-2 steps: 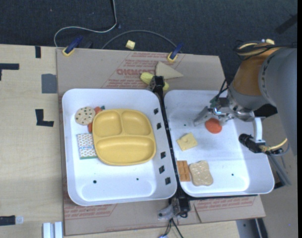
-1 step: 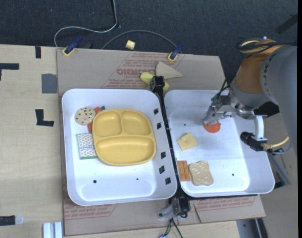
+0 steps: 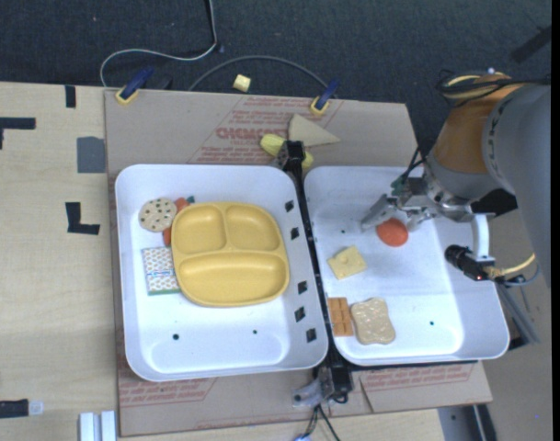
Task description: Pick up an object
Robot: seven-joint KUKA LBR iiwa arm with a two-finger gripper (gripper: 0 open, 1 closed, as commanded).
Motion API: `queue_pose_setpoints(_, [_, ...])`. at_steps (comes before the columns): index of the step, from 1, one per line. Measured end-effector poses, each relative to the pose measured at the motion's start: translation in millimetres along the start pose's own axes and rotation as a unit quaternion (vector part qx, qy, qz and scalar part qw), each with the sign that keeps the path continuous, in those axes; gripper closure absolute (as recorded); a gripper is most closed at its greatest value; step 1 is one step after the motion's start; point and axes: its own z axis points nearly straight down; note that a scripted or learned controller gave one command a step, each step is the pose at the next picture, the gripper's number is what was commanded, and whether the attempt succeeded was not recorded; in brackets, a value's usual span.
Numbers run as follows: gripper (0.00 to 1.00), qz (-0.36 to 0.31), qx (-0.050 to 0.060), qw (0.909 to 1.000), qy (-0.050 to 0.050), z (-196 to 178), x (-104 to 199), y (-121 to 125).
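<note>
i see the arm point(image 3: 500, 145) reaching in from the right, its orange band above the wrist, with the gripper point(image 3: 396, 211) down in the far half of the right bin point(image 3: 445, 310). the fingers are small and dark against the metal of the wrist, and i cannot tell whether they are spread or closed. a small red-orange ball point(image 3: 393, 233) sits on the bin floor just at the near side of the gripper, touching it or nearly so; i cannot see it between the fingers, so i do not log it as held.

other items in the right bin: a pale yellow cheese-like block point(image 3: 348, 263) left of and nearer than the ball, apart from it; a tan slice of bread point(image 3: 372, 322) near the front edge; an orange striped cracker point(image 3: 339, 315) just beside the bread on its left, against the divider side.

left bin point(image 3: 215, 352): a yellow divided plate point(image 3: 229, 253) lies flat in the middle. a round cookie point(image 3: 157, 214) sits at its far left, a small patterned packet point(image 3: 159, 269) lies against the plate's left edge, and something red and green shows between cookie and plate, too hidden to name.

both bins rest on a cardboard sheet point(image 3: 252, 127) held by blue and yellow clamps point(image 3: 132, 86) at its far corners. a cable point(image 3: 206, 16) runs away across the dark floor beyond.
</note>
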Motion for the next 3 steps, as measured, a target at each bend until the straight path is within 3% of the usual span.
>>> queue_pose_setpoints(1, [0.00,0.000,0.003,1.0000,0.001,13,-4,-16])
queue_pose_setpoints(2, [0.00,-0.001,0.004,1.0000,0.001,13,34,-8])
queue_pose_setpoints(3, [1.00,0.000,0.003,1.0000,0.001,2,33,-8])
